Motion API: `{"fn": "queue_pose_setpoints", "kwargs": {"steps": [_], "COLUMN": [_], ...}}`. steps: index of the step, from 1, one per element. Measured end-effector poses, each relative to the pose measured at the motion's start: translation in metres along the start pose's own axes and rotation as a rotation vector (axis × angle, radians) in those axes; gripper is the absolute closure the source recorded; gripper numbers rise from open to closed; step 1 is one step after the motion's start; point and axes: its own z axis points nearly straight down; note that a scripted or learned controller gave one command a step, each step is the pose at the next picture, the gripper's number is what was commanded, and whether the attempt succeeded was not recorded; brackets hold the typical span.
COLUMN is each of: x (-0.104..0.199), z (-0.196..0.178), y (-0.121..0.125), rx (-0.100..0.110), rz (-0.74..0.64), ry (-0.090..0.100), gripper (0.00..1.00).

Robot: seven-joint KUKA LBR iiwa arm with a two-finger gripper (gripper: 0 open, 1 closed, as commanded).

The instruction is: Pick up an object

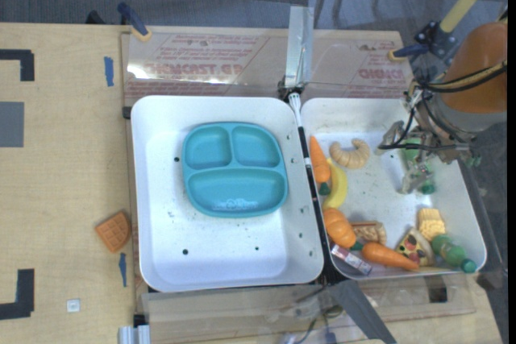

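Note:
My gripper (416, 175) hangs low over the right side of the right bin (472, 213), below the orange wrist band. A small green piece (426, 188) shows right at its tip; I cannot tell whether it is held. Toy foods lie in this bin: a croissant (352, 153) left of the gripper, a carrot (320, 160) and a banana (339, 186) along the left wall, and an orange fruit (339, 227). A second carrot (389, 256), a pizza slice (413, 246), a corn piece (430, 221) and a green bottle (454, 254) lie near the front.
The left bin (161, 254) holds a blue divided plate (235, 169). A small waffle piece (114, 231) lies on the wooden bench left of the bins. Cables trail from the wrist above the right bin's far right corner.

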Motion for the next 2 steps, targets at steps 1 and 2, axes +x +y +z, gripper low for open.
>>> {"fn": "queue_pose_setpoints", "kwargs": {"steps": [1, 2], "x": [-0.0047, -0.0042], "z": [-0.0151, -0.014], "y": [-0.0007, -0.0004], "rx": [0.007, 0.006], "rz": [0.0, -0.001], "ry": [-0.015, -0.014], "gripper": [1.0, 0.0]}}
